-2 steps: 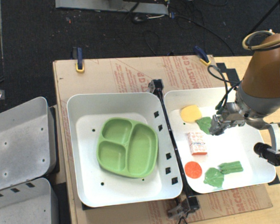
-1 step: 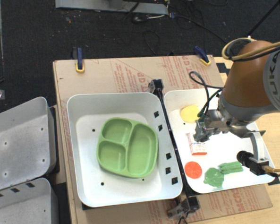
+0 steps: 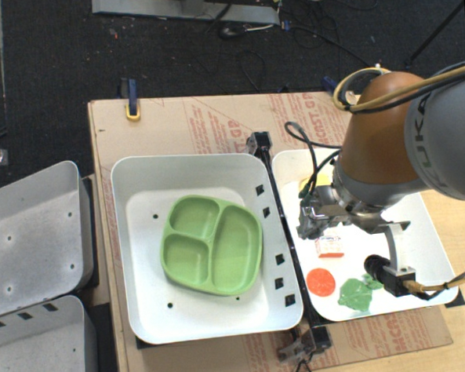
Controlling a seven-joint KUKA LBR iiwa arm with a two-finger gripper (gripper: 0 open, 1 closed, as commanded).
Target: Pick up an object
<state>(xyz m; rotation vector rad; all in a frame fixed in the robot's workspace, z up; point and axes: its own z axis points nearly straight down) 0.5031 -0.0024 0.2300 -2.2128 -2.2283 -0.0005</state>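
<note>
My gripper [image 3: 320,225] hangs over the left part of the right bin [image 3: 432,232], beneath the grey and orange wrist. Just below it lies a small white and red item [image 3: 329,248]; I cannot tell whether the gripper touches it. An orange-red disc [image 3: 321,281] lies nearer the bin's front, and a green leafy toy [image 3: 355,293] sits to its right. A bit of something yellow [image 3: 305,189] peeks out behind the arm at the bin's back left. The arm hides much of this bin's floor.
The left bin [image 3: 145,304] holds a light green divided plate [image 3: 212,244] at its middle. A black divider with clips [image 3: 281,241] runs between the two bins. A black cable fitting [image 3: 391,278] hangs off the wrist near the green toy. Grey trays [image 3: 31,233] lie off the bench to the left.
</note>
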